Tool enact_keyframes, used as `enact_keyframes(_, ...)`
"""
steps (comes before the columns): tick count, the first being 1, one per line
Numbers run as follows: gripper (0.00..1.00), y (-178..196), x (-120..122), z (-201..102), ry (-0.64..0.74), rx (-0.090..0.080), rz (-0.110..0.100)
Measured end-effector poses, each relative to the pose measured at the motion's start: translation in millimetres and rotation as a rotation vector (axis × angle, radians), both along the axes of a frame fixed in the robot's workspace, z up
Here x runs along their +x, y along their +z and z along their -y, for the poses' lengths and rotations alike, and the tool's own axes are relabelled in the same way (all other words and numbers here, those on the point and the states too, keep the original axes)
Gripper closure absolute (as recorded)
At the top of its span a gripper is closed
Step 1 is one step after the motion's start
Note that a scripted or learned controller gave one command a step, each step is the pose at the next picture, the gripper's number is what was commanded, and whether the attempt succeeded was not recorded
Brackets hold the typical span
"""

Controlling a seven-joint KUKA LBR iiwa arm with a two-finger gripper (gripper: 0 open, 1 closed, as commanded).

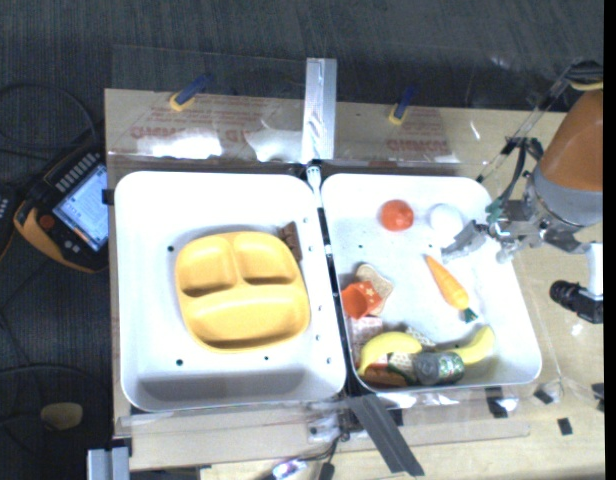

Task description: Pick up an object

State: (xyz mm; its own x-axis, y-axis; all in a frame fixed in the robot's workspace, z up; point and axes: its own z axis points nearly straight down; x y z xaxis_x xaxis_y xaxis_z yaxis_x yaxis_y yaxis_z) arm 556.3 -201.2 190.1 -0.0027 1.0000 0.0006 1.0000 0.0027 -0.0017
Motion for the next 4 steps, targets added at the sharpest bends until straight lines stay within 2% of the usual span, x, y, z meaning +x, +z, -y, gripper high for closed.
enact_keyframes(1, 0.00, -89, 14, 8, -0.449, 0.013, 0.003)
enact_keyframes(2, 0.00, -98, 13, 4, 0.086, 0.000, 0.009)
enact_keyframes(3, 1.00, -88, 15, 5, 0.086, -0.005, 0.016)
enact_keyframes(4, 1.00, 31, 18, -44, -0.003, -0.002, 0.000)
